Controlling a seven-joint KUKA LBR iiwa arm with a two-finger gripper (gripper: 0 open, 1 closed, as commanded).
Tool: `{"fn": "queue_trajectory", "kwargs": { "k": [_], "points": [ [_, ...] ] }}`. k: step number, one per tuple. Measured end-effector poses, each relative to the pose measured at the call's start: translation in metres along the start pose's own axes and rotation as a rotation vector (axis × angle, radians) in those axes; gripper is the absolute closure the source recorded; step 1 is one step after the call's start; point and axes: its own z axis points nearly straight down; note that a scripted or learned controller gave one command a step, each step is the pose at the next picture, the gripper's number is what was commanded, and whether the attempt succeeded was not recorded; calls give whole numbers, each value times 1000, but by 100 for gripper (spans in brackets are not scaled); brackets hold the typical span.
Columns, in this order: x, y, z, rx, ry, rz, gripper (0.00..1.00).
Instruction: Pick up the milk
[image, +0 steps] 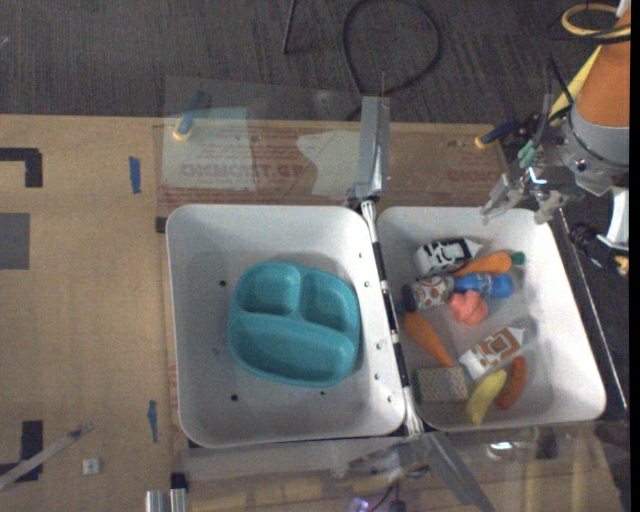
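Claw (522, 193): hangs above the far right corner of the right bin (590, 375); grips nothing; whether spread or pressed together, I cannot tell.
Milk (443, 254): black-and-white carton lying on its side at the far end of the right bin, well apart from the claw.
Neighbours: a carrot (487, 264) just beside the milk, a small can (427, 293) below it.
Left bin (195, 400): carries a teal divided plate (294, 323).
Desk (80, 320): light wood.
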Motion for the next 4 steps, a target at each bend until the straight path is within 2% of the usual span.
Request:
{"fn": "queue_trajectory", "kwargs": {
  "k": [1, 2, 3, 4],
  "points": [
    [-26, -46, 80, -2, -1, -103, 0],
    [-1, -15, -20, -4, -2, -100, 0],
    [-1, -15, -19, -4, -2, -100, 0],
    [-32, -60, 111, -2, -1, -138, 0]
  ]
}}
